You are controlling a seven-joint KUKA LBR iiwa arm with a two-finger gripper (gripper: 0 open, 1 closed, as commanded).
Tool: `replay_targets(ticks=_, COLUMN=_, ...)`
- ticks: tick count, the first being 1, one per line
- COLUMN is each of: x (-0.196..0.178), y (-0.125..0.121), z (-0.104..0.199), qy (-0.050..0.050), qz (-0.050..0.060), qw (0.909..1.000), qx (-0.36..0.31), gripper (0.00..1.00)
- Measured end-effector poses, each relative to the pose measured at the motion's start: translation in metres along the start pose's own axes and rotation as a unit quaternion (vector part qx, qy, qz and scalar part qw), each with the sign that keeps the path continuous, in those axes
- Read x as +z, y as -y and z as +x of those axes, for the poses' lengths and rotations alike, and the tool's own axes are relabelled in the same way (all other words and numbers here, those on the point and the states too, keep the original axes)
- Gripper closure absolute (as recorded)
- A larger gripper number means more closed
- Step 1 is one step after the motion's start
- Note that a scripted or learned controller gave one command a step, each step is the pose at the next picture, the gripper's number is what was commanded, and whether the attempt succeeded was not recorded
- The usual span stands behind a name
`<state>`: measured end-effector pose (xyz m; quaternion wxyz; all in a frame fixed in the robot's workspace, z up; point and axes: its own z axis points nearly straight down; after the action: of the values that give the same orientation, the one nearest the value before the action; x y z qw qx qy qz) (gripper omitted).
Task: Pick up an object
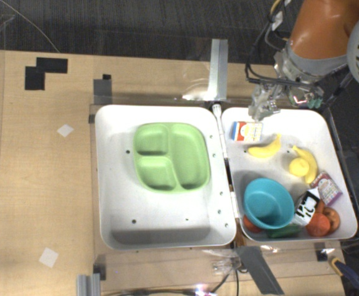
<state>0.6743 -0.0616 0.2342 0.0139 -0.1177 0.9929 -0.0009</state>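
My gripper (263,110) hangs open over the far left corner of the right bin (335,142), with nothing between its fingers. Just below it in the view lies a small white carton with red and blue print (245,131). A banana (264,149) lies beside that carton. Further right sits a yellow toy (302,163). A blue bowl (269,202) stands at the bin's near side. Near the bowl are a black-and-white carton (307,207), a purple packet (327,187), a red-orange fruit (323,222) and a green item (284,232), partly hidden by the bowl.
The left bin (115,184) holds a green divided plate (170,156). A metal post (218,69) rises behind the seam between the bins. The arm's orange band (321,20) is above the right bin's far edge.
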Motion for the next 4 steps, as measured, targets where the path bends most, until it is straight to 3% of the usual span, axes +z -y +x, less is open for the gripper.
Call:
replay_targets(ticks=1, x=-0.005, y=0.042, z=0.013, qy=-0.007, qz=-0.002, qw=0.9823, qx=-0.187, gripper=1.00)
replay_targets(ticks=4, x=-0.048, y=0.038, z=0.003, qy=0.012, qz=0.004, qw=0.9823, qx=-0.187, gripper=1.00)
